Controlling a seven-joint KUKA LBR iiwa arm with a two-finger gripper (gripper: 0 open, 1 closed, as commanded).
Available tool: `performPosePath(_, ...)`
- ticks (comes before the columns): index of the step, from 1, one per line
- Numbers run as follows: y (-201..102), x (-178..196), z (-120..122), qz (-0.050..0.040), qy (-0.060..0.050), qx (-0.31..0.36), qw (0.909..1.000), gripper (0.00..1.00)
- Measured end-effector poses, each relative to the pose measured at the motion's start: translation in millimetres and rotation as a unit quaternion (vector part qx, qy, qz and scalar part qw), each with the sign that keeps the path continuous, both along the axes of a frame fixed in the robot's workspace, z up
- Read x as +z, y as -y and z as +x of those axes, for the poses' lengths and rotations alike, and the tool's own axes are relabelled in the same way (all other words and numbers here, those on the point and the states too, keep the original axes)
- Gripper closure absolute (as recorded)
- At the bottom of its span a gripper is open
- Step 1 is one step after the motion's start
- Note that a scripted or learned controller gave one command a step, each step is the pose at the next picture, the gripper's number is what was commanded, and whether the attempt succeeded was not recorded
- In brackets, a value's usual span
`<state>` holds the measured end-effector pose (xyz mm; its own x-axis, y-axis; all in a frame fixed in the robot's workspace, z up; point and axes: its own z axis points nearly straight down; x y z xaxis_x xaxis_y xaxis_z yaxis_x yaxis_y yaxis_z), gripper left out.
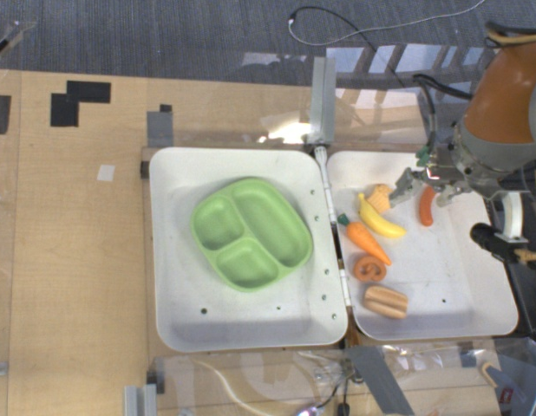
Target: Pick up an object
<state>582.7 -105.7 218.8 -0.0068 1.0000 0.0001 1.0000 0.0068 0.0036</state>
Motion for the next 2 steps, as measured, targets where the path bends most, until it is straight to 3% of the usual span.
performPosePath(1, -2.3, -123.0, -5.4, 0.0001, 0.000, -0.052, 0.9986, 0.00)
performPosePath(2, 17.6, -130.3, 48.9, 0.0000, 0.003, -0.065, 0.9979, 0.00)
